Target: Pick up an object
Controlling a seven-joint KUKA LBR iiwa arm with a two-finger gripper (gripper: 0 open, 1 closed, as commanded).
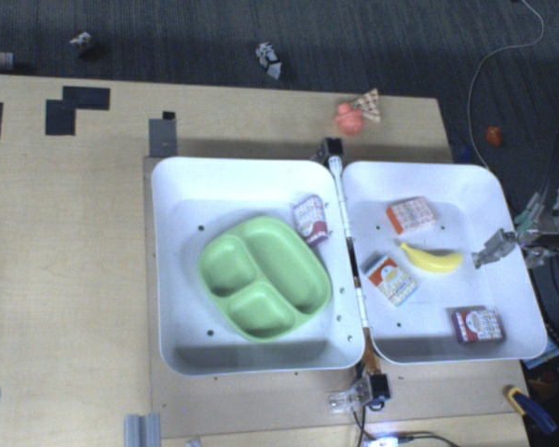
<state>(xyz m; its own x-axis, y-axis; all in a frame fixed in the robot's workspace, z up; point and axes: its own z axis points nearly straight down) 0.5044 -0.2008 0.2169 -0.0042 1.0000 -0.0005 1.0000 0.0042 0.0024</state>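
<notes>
From above, we see the gripper [499, 247] at the right bin's [484, 180] right edge, just beside the banana's [430, 258] tip, gripping nothing. We cannot tell how it is set. The banana lies mid-bin, between three small cartons. The left bin [182, 194] holds a green divided plate [264, 276].

A robotics lab — bench [65, 277], white bins [168, 250], carpet [214, 17], loose cable [503, 54]
</notes>
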